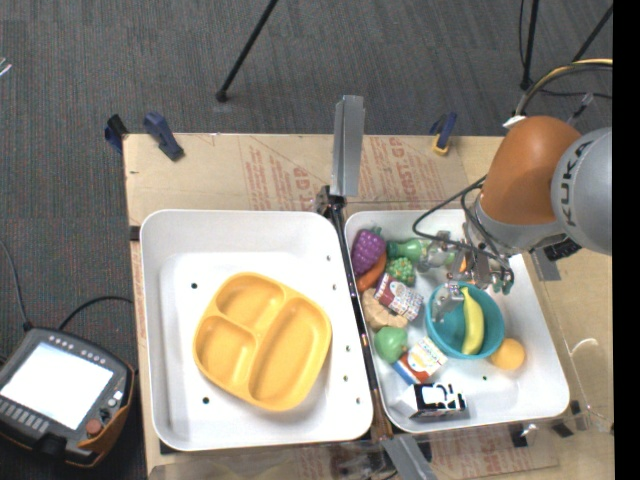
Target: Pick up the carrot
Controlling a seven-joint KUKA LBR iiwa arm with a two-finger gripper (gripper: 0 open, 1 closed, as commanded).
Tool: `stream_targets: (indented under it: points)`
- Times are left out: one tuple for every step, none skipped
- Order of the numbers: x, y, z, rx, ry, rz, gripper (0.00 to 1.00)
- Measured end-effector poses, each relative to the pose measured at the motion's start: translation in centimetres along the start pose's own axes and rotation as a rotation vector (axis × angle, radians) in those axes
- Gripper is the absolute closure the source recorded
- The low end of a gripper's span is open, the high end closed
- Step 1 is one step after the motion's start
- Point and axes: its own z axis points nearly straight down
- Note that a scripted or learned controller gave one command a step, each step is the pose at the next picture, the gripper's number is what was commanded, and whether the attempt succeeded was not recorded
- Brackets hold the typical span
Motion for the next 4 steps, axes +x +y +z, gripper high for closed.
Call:
stream_targets:
  points:
    - [-1.8,-4.0,-3.6,-0.001,-0.020,-0.097,0.00]
    - [-3.2,-5.5,-1.6,0.000,-0.038,-0.088,0.00]
    - [-2.5,-5.8,-1.3,-0.002,-0.032,0.005,0.00]
    - [-2.7,-5.7,-1.3,-0.004,-0.028,0.038,0.00]
